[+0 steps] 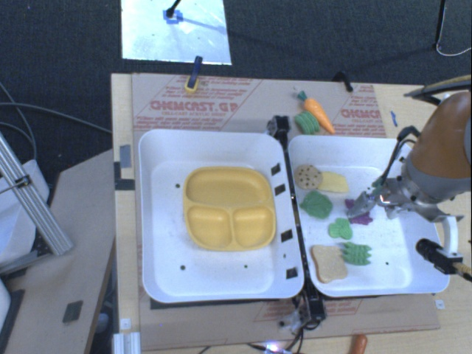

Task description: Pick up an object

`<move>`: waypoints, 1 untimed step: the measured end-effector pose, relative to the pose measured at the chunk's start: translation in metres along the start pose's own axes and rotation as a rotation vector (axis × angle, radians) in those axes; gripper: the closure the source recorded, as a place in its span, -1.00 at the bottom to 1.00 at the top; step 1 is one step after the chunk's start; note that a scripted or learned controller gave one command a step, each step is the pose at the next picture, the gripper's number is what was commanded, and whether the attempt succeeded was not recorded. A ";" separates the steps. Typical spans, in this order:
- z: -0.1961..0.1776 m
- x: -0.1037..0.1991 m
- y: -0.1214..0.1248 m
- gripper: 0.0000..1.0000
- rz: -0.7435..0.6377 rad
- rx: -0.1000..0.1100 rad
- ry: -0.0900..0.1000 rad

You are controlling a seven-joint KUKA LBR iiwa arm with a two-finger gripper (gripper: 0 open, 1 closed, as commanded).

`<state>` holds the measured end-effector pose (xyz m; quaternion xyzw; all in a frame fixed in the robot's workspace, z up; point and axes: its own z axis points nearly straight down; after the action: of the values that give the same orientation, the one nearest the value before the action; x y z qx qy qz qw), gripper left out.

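Hovering pincer (363, 203) above lumpy purple toy (359, 217)

My right bin (391, 271) holds the candidate objects. A round tan cookie (307, 175) with dark chips lies at its far left, touching a pale yellow slab (333, 182) to its right. Just nearer lies a rounded green leafy piece (318, 204); nearer still, a small green floret (340, 229). A purple piece (360, 214) lies to the right of these. A toast slice (328, 263) and a ridged green piece (357, 254) lie nearest, side by side.
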<state>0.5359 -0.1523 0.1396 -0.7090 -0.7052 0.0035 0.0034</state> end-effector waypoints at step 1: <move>0.058 -0.033 0.013 -1.00 -0.004 -0.009 0.000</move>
<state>0.5478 -0.1858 0.0815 -0.7074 -0.7068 0.0004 0.0002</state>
